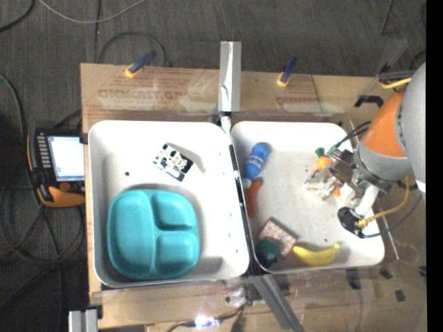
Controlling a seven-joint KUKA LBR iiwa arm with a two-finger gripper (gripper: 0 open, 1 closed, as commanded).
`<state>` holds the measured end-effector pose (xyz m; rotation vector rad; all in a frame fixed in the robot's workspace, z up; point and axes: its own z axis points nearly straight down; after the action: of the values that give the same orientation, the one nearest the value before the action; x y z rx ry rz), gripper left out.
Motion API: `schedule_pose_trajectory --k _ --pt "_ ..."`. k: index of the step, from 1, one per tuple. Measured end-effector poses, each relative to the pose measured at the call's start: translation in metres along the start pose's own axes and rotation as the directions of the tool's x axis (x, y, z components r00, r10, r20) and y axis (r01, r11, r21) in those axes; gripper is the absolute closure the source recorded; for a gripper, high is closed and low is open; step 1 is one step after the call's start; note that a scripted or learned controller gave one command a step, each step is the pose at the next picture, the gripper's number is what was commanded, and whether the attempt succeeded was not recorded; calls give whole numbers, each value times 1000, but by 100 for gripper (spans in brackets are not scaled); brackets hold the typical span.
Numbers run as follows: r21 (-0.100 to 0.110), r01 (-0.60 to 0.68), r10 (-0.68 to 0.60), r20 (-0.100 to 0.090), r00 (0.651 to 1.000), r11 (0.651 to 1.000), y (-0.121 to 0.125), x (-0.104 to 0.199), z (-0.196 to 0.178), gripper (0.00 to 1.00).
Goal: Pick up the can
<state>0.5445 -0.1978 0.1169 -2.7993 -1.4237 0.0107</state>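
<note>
1. Reaching in from the right, the arm (387, 140) is seen over the right bin (297, 131), with the gripper (324, 180) set low over that bin's right half.
2. Whether the gripper is open or closed cannot be told, as its tip is blurred against the bin floor.
3. The can (257, 159), blue with a pale end, is laid on its side by the right bin's left wall, well apart from the gripper.
4. An orange stick (253, 195) is placed just below the can.
5. A box (278, 233), a green thing (268, 253) and a banana (315, 254) are grouped along the near edge.
6. A small orange-and-green toy (322, 159) is seen just beside the gripper.
7. A teal plate (154, 234) and a black-and-white card (173, 162) are held in the left bin (98, 185).
</note>
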Motion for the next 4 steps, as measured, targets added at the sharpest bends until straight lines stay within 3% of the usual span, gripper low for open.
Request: schedule_pose_trajectory --k 1,2,3,4 --pt "2 -91 91 -14 996 996 44 33 27 0" --pt "0 -91 91 -14 996 996 44 33 27 0" --pt "34 -165 165 -1 986 986 98 64 28 0" --pt "10 -165 165 -2 986 986 102 63 18 100"
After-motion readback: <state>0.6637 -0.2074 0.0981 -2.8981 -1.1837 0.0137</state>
